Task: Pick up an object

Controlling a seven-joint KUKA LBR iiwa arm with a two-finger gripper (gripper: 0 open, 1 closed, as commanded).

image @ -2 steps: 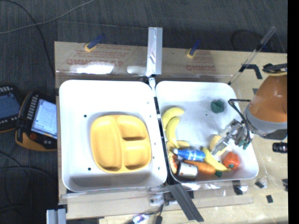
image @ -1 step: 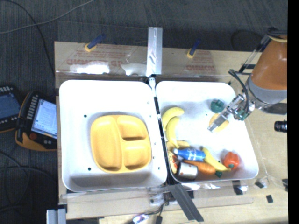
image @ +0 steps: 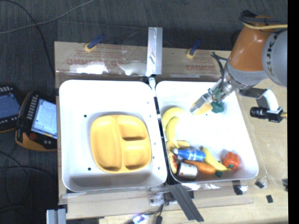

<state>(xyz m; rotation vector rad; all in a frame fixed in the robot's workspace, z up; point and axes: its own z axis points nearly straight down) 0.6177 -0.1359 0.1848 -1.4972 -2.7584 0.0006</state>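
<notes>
My gripper (image: 200,106) hangs low over the back of the right bin (image: 233,129), pointing down and to the left. A small pale yellow piece (image: 204,109) sits right at its tip, and I cannot tell whether it is held. A teal object (image: 218,108) lies just right of the tip. Two bananas (image: 171,121) curve along the bin's left wall, close to the left of the gripper. At the front of this bin lie a blue bottle (image: 189,153), an orange carrot (image: 204,167), a metal can (image: 187,171), a thin banana (image: 213,159) and a red-orange fruit (image: 230,160).
The left bin (image: 74,101) holds a yellow divided tray (image: 121,141). A metal divider post (image: 154,50) stands at the back between the bins. A control pendant (image: 37,121) lies on the floor to the left. A black fitting (image: 265,112) juts out beside the right bin.
</notes>
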